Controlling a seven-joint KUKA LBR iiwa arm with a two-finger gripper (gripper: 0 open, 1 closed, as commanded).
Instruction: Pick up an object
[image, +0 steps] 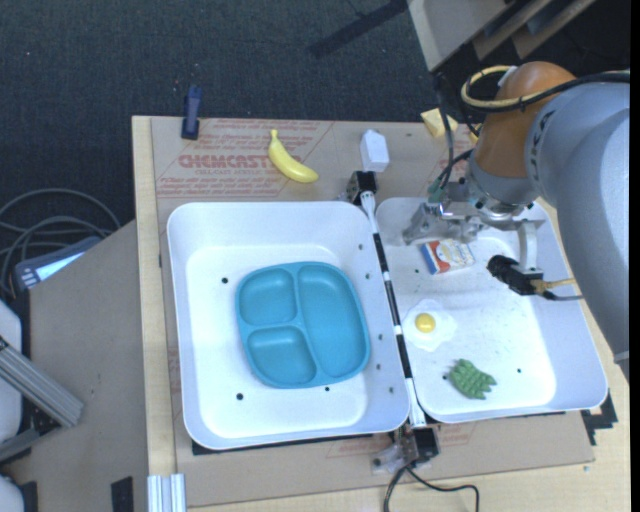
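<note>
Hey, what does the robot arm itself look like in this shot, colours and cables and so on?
The arm is bulky, rounded and light grey, with a glossy orange band above the wrist. Yellow and black cables loop beside the band. Below it sits a metallic silver gripper assembly.
</note>
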